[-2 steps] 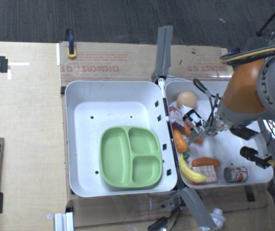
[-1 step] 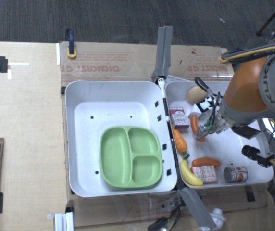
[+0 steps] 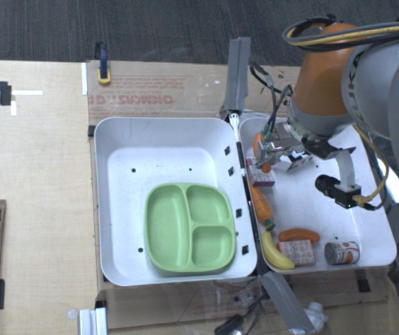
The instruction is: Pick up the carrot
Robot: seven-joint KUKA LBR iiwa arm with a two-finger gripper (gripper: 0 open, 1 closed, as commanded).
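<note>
Hovering fingers point(image 3: 277, 158) near carrot point(image 3: 259, 204), right bin point(image 3: 381, 246)

Robot lab, grey-and-orange arm point(image 3: 346, 75), two white bins point(image 3: 109, 187), taped bench point(image 3: 32, 145), clamp point(image 3: 102, 65)

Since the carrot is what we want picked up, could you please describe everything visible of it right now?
The carrot is orange, long and tapered, with a bit of green at its lower end. It lies flat in the right bin, along the bin's left wall, pointing roughly up and down the view. Its upper end meets a small pink-and-white box; its green end sits just above the banana. The gripper hangs above and to its right, apart from it.
</note>
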